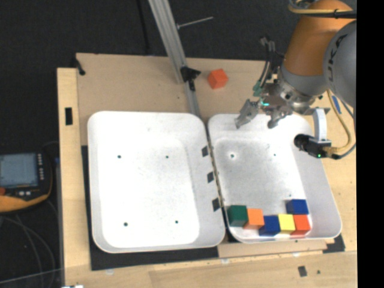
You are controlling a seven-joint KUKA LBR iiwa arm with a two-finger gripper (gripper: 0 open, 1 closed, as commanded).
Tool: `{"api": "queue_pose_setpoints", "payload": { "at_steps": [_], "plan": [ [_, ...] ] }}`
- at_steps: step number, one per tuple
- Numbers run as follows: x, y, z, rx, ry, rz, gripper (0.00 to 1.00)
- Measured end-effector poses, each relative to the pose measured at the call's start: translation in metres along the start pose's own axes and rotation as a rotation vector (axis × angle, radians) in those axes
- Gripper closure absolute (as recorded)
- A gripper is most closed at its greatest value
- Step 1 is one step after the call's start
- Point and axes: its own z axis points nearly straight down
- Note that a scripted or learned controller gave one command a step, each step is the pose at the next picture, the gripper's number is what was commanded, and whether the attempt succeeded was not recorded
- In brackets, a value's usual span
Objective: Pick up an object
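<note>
Several small cubes lie along the near edge of the right bin (312, 179): a green cube (237, 215), an orange cube (255, 218), a blue cube (270, 225), a yellow cube (286, 222), a red-orange cube (301, 222) and a second blue cube (297, 206) just behind them. My gripper (259, 117) hangs over the far edge of the right bin, well away from the cubes. Its two fingers are spread apart with nothing between them.
The left bin (102, 161) lies beside the right one. A lone orange cube (217, 78) rests on the bench behind the bins. A slanted metal pole (171, 38) rises from between the bins' far corners. A small screen device (21, 171) lies off the bench's left.
</note>
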Motion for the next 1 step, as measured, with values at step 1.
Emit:
{"api": "queue_pose_setpoints", "payload": {
  "at_steps": [1],
  "plan": [
    [-0.0848, -0.0130, 0.0905, 0.008, -0.003, 0.009, 0.00]
  ]
}}
